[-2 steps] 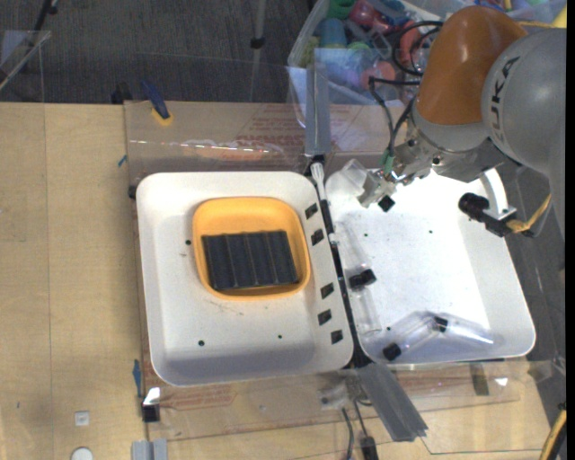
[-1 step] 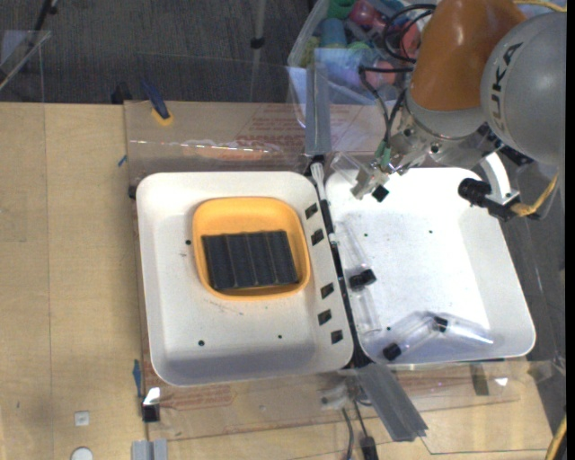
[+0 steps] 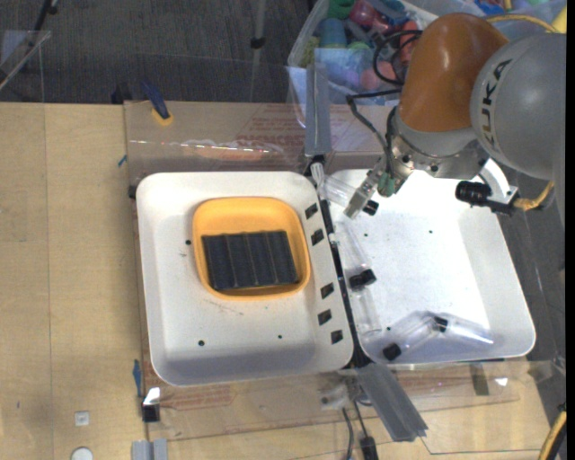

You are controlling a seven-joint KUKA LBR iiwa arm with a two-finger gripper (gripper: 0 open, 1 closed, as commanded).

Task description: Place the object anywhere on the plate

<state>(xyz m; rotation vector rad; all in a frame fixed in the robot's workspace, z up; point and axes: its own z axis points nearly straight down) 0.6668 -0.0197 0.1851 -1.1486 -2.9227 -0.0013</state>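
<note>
An orange plate [image 3: 208, 223] sits in the left white bin [image 3: 171, 341]. A dark grey ridged rectangular object [image 3: 250, 260] lies flat on the plate and covers most of its middle. My gripper [image 3: 363, 201] hangs over the far left corner of the right bin [image 3: 485, 269], close to the divider between the bins. It is well to the right of the plate and apart from the dark object. Nothing shows in the gripper.
A clear plastic piece [image 3: 436, 329] lies near the front of the right bin. Black clips [image 3: 361, 278] line the divider between the bins. A box of colourful items [image 3: 359, 27] stands behind the bins. The arm's orange band [image 3: 449, 63] looms over the right bin's back edge.
</note>
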